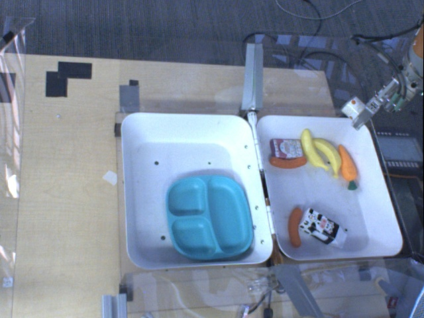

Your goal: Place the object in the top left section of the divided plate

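A blue divided plate [228, 217] lies in the left bin [146, 177], towards its front right. Its top left section [187, 196] holds nothing. The right bin [374, 211] holds a yellow banana [318, 152], a carrot [347, 164], a maroon and white packet [287, 148], an orange sausage [289, 163], a second sausage [294, 227] and a black and white carton [320, 227]. My gripper [356, 112] hangs over the right bin's far right corner, open, with nothing between its fingers. It is well apart from every object.
A metal post [252, 78] stands behind the wall that the two bins share. Cables [311, 8] trail over the floor behind the bench. Black tape marks [66, 77] sit on the wooden bench at far left.
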{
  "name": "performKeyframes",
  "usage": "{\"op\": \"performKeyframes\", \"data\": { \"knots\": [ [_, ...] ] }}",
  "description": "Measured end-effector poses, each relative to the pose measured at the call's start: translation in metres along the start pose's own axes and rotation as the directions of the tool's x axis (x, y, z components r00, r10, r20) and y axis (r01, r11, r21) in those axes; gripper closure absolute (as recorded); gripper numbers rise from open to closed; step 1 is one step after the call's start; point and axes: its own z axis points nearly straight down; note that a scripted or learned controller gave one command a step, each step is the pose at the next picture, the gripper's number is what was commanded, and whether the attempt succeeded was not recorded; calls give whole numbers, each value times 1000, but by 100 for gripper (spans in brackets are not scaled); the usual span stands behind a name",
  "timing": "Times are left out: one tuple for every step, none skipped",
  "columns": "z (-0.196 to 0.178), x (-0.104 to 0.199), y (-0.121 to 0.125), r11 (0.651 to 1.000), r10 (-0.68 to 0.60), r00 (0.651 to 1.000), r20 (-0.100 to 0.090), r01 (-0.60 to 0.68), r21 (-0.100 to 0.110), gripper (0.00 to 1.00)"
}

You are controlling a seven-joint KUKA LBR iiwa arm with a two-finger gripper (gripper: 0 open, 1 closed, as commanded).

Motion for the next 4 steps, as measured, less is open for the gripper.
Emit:
{"op": "performKeyframes", "data": {
  "knots": [
    [101, 76, -23, 995, -103, 995, -5, 103, 1, 100],
    [104, 158, -17, 972, -237, 971, -5, 237, 0, 100],
    [77, 292, 48, 968, -252, 968, -6, 252, -1, 100],
    [-144, 226, 75, 969, -246, 969, -1, 246, -3, 100]
  ]
}}
